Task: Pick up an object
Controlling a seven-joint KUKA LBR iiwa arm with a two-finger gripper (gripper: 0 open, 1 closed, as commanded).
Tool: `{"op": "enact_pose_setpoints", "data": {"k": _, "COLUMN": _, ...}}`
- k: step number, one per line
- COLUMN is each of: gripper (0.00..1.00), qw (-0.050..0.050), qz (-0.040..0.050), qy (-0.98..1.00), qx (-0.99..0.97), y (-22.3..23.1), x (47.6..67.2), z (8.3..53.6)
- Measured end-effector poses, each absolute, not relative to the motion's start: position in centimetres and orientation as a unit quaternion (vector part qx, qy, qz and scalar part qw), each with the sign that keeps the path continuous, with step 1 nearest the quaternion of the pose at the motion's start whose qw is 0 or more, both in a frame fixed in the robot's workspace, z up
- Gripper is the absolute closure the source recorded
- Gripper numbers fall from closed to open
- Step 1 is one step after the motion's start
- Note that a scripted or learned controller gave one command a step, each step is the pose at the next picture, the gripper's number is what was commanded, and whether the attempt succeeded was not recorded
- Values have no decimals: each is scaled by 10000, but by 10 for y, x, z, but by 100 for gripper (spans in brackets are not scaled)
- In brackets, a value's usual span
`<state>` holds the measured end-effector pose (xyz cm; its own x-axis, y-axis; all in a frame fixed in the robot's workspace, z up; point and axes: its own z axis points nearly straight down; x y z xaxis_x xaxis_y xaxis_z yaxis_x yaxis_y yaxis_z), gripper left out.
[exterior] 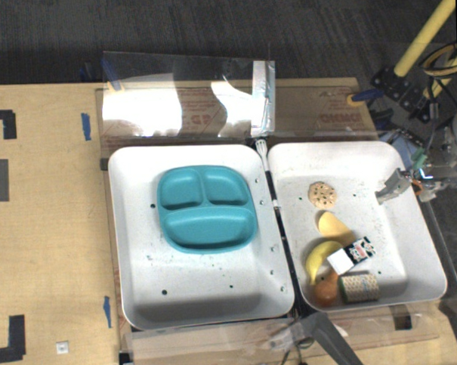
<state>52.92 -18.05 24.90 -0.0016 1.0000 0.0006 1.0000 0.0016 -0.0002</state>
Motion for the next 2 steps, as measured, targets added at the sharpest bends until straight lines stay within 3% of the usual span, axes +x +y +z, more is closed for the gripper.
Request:
{"op": "enact_pose_setpoints", "data": {"k": 1, "gripper": 0, "qw": 17, "qz": 7, "qy": -5464, "qx": -8375, "y": -184, "x": 479, "z": 241}}
{"op": "enact_pose_setpoints", "data": {"k": 2, "gripper": 0, "qw": 15, "qz": 7, "qy": -5862, "qx": -8101, "y": -131, "x": 479, "z": 93}}
